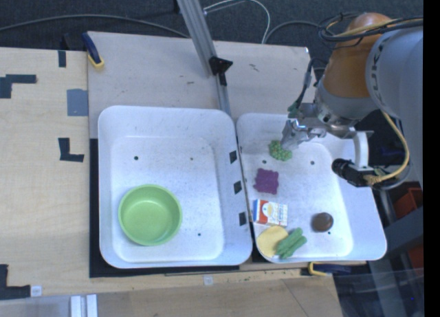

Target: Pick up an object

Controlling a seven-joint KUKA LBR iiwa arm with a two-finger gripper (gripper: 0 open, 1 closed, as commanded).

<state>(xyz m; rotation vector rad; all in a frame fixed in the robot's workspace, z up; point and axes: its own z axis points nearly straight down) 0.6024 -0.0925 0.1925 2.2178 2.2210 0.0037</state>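
Where the metal gripper (289,137) hung over the right bin (357,240), we couldn't tell its state; a bumpy green lump (279,150) sat at its 7 o'clock.

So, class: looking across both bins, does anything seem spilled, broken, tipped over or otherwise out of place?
Nothing stands out. The green bowl sits upright in the left bin; the right bin holds small items lying loosely, and the gripper is beside the green leafy piece.
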